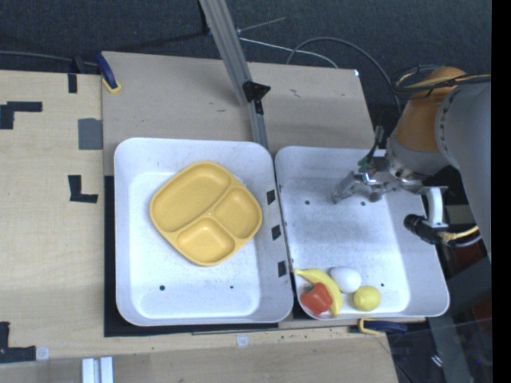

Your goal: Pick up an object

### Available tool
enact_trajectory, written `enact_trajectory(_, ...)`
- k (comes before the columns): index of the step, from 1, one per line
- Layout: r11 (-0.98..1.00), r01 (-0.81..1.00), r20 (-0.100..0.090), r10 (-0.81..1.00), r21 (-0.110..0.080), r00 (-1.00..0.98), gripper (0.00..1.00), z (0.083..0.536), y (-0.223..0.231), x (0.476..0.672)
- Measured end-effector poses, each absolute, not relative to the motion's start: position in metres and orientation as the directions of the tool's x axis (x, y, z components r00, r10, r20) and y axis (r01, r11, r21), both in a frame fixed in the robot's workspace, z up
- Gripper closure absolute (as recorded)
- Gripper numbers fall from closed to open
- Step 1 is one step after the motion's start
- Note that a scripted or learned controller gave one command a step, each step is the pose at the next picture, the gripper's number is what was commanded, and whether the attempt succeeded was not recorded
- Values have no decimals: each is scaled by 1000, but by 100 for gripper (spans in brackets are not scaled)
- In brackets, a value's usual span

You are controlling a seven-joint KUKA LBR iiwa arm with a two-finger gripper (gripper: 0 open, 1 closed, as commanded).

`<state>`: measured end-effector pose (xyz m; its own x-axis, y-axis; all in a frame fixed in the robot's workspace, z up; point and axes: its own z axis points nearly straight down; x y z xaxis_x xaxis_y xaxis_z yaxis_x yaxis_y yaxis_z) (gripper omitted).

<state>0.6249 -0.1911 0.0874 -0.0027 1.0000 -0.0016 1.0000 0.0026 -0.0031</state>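
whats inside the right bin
The right bin holds four small items at its near edge: a banana, a red piece lying over it, a white egg and a yellow ball. The pincer hangs over its far end.

A divided plate (206,213) lies in the left bin (132,238). In the right bin (415,282), a banana (322,279), tomato (317,298), egg (345,278) and lemon (366,298) cluster at the near edge.
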Motion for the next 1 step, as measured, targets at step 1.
enact_trajectory(1,4,1000,-2,1000,-2,-4,100,98,-190,625)
